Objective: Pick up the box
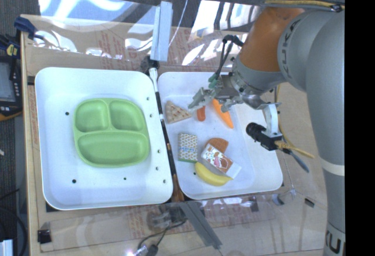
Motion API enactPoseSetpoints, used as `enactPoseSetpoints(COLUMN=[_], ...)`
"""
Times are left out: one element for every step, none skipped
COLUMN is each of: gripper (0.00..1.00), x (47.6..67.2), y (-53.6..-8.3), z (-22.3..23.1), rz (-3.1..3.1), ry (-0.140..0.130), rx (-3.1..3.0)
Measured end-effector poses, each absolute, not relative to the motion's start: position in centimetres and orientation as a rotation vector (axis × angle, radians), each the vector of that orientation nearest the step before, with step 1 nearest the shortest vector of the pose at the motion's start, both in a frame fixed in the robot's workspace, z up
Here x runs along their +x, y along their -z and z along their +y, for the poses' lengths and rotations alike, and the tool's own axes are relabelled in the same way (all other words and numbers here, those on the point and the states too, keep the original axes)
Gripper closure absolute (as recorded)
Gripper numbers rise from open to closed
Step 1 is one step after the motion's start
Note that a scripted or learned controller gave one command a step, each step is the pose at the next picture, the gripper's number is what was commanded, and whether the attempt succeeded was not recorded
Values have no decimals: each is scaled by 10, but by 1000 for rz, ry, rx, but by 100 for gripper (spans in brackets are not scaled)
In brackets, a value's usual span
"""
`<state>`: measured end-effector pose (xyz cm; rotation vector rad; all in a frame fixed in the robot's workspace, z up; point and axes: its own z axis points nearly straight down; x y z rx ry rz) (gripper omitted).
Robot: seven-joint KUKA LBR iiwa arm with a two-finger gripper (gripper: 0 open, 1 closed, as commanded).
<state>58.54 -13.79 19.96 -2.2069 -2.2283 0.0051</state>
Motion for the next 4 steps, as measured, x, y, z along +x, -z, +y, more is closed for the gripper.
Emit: enactPoseSetpoints(gripper=[0, 0, 100, 100], x=[496, 538, 538, 562], y=[-90, -95, -104, -192], z=[-123, -109, -102, -88], rz=[-2187, -2320, -2328, -2366], ry=[-6, -14, -10, -1], rx=[-2247, -2143, -2122, -2064])
